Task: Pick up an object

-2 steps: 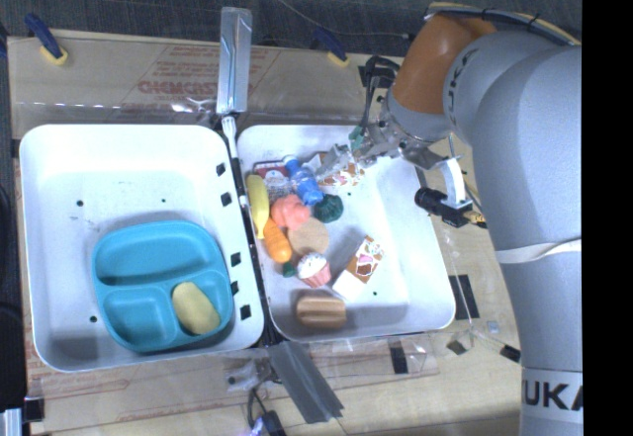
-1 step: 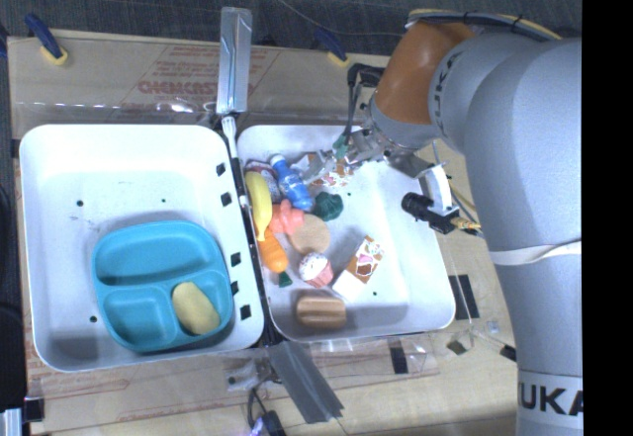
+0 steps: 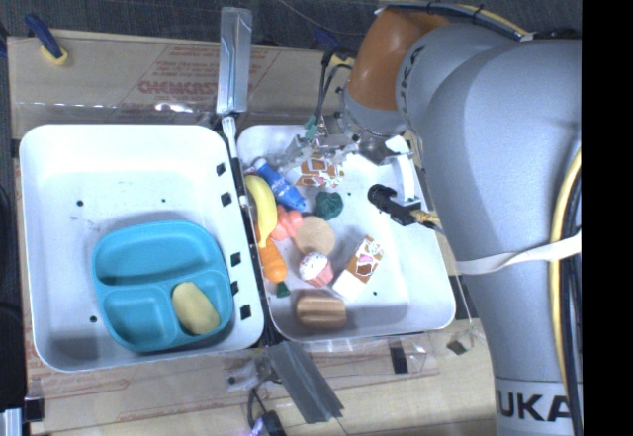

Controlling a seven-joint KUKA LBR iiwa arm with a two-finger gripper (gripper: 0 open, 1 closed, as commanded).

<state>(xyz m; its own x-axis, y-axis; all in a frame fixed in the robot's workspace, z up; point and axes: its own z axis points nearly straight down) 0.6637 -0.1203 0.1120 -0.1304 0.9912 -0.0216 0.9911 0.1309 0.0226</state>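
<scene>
Two shallow white bins sit side by side on the table [image 3: 119, 78]. The left bin [image 3: 59, 177] holds one blue divided plate [image 3: 148, 271] of smooth plastic, with one yellowish oval potato [image 3: 196, 307] lying in its lower right compartment. The right bin [image 3: 425, 276] holds a heap of small toy foods along its left side: one curved yellow banana [image 3: 261, 205], one blue bottle [image 3: 287, 189], one orange carrot [image 3: 273, 261], one dark green round piece [image 3: 328, 204], one tan round bun [image 3: 315, 233], one pink cupcake [image 3: 315, 269], one brown loaf-shaped block [image 3: 319, 306], and two flat packets printed in white and brown [image 3: 365, 259], the other at [image 3: 317, 170].

The end effector [image 3: 326, 132] hangs over the far corner of the right bin, just above the upper packet and near the bottle; whether it is spread or pressed together cannot be told. Nothing is visibly between its tips. The grey arm [image 3: 495, 147], smooth and rounded with an orange band, fills the right side.
</scene>
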